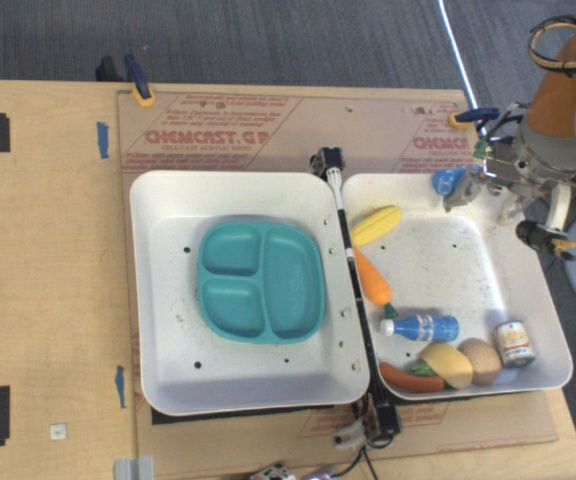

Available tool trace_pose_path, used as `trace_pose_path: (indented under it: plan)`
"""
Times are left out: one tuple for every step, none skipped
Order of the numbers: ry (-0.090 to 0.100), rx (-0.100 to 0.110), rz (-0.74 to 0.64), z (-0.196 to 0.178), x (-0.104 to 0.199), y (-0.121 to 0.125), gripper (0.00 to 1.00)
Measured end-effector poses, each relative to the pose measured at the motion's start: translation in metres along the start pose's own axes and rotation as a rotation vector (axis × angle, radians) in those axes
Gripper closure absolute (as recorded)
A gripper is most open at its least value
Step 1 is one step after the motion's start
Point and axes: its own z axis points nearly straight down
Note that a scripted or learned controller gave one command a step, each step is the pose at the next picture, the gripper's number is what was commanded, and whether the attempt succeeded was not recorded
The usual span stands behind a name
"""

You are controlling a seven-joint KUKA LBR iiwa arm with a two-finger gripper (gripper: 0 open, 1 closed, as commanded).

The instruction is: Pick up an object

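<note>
The right bin [528, 268] holds a yellow corn cob [376, 224], an orange carrot [373, 278], a blue and white bottle [423, 327], a red chili [406, 376], a yellow lemon [448, 365], a brown potato [481, 360] and a small can [514, 343]. My gripper [471, 183] hangs over the bin's far right corner. A small blue object [448, 181] sits right at its tip, by the far wall. Whether it is gripped or just beside the tip is unclear.
The left bin [158, 268] holds a teal divided plate [263, 280]. A black clamp [326, 160] sits at the far end of the wall between the bins. The arm's orange band [558, 98] stands over the far right. Brown cardboard lies under both bins.
</note>
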Motion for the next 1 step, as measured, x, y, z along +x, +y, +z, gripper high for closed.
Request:
trace_pose_path:
  plan:
    - [-0.004,-0.005,0.068,0.0414,0.0862,-0.0282,0.0]
